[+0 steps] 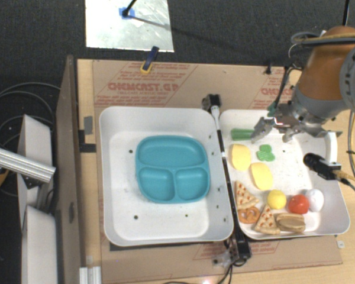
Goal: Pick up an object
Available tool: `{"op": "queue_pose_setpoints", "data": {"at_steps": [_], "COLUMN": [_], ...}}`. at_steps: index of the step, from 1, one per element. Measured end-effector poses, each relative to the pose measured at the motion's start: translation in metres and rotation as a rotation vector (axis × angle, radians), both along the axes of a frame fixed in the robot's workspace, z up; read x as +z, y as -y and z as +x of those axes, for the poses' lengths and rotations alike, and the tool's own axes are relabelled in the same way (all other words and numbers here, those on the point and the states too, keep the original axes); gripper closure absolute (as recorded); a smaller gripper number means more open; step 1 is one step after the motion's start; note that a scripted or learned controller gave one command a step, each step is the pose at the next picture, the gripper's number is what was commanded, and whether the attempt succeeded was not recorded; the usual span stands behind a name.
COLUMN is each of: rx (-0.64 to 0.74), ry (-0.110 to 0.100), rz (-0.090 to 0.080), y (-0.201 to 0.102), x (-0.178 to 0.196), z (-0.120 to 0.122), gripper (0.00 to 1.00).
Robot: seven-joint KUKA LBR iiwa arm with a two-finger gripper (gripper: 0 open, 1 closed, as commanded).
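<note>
Camera view, looking down on the desk: you see two shallow white bins side by side, the left bin (121,176) carrying a blue divided tray (172,168) and the right bin (337,215) carrying the toy foods that are candidates for the pick. The arm (331,70) reaches in from the right, and its end effector (277,129) hangs over the far part of the right bin with its two fingers spread apart and nothing between them. Directly beside it lie a green bar (241,134) and a small green leafy piece (265,154); nearer to you sit two yellow pieces (241,156) (261,176), then pretzel-like and pizza-like pieces (247,203), a yellow ball (276,199), a red tomato (297,204), a white egg (315,200) and a brown bread piece (290,222). Judge the step as the approach: no object is yet taken. The next move calls for you to choose one item, most plausibly the green bar or leafy piece close by, centre the open fingers over it, descend, and close without nudging neighbours against the bin wall.
</note>
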State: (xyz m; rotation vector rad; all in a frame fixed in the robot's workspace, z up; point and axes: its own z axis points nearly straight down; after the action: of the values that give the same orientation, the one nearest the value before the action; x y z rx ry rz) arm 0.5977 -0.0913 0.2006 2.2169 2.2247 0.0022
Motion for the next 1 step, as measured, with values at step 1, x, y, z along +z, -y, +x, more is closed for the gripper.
{"op": "queue_pose_setpoints", "data": {"at_steps": [1], "rx": [-0.005], "ry": [-0.004], "rz": [-0.001], "y": [0.0304], "x": [-0.0314], "z": [-0.0240], "gripper": [0.00]}}
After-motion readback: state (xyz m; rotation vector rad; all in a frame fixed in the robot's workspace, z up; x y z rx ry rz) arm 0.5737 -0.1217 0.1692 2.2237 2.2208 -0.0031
